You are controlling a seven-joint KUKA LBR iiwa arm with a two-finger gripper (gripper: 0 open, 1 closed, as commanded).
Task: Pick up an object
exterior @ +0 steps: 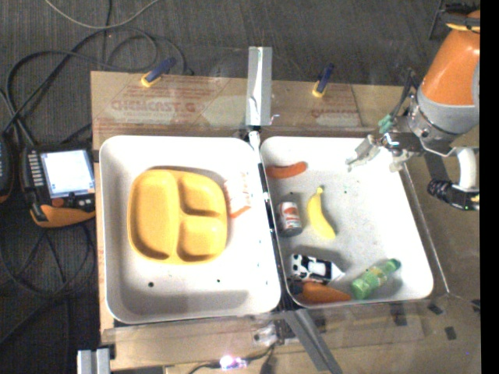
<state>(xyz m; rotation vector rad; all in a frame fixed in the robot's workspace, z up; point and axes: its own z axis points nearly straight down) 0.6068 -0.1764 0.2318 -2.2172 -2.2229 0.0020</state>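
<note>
The right bin holds a red sausage, a yellow banana, a small red and white can, a black and white box, an orange carrot and a green bottle. My gripper hangs over the bin's far right corner, well to the right of the sausage and up-right of the banana. Its fingers are spread open with nothing between them.
The left bin carries a yellow divided plate, with a small orange-red scrap by its right wall. A metal post stands behind the gap between the bins. Cables and a small screen lie left of the bench.
</note>
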